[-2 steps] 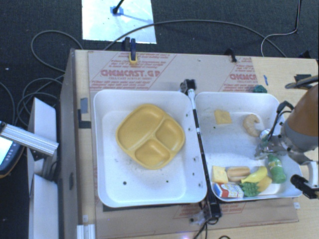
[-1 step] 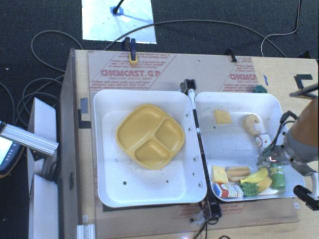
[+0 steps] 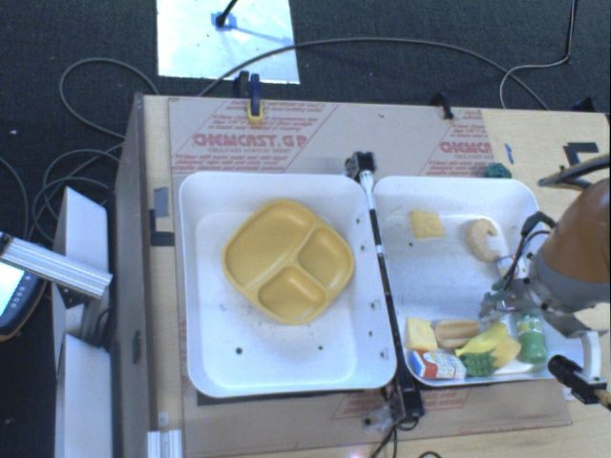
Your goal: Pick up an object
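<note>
Hand [image 3: 503, 301] above toy banana [image 3: 493, 340]

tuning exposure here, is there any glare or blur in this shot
Camera view: the white bins read bright but keep detail; a shiny sheet on the floor behind the bench glares pale; the small items beside the gripper look soft, the bench lettering stays readable.
</note>
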